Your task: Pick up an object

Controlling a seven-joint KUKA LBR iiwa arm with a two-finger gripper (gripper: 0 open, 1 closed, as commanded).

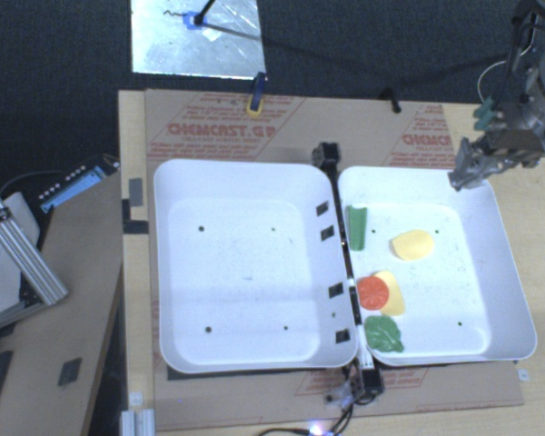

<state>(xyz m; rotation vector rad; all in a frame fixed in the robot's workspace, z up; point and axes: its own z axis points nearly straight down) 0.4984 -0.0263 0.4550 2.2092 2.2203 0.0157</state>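
Note:
The right bin (500, 271) holds several small objects: a green block (356, 227) by the left wall, a pale yellow piece (412, 244) near the middle, a red round piece (373, 292) lying against a yellow piece (392, 296), and a green leafy piece (382, 333) at the front left. My gripper (466, 173) hangs above the bin's far right corner, well apart from all of them. Nothing shows between its fingers.
The left bin (245, 262) lies beside the right one, joined by a black hinge strip (336, 243). A cardboard sheet (218, 121) lies under both bins. A shiny metal plate (195, 24) sits at the back. A metal frame (14, 243) stands at the left.

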